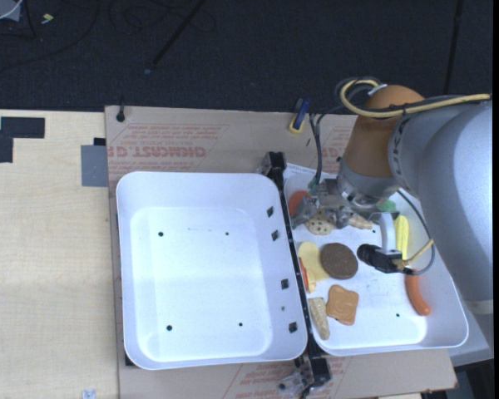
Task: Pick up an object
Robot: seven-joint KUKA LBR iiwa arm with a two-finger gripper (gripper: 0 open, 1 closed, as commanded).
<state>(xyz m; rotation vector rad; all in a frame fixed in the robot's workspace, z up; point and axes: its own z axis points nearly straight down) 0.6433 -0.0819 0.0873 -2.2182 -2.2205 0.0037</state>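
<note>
Grey arm's two-finger gripper point(331, 209) low in right shallow white bin point(437, 327), near its far-left corner. Finger state: cannot tell. Round dark-brown patty point(339, 260) just beside it, toward bin middle.

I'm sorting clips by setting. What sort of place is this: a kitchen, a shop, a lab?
Most likely a robotics lab bench. Two shallow white plastic bins sit on a cardboard sheet, a grey arm with an orange band reaches in, and loose cables trail across the dark floor.
</note>
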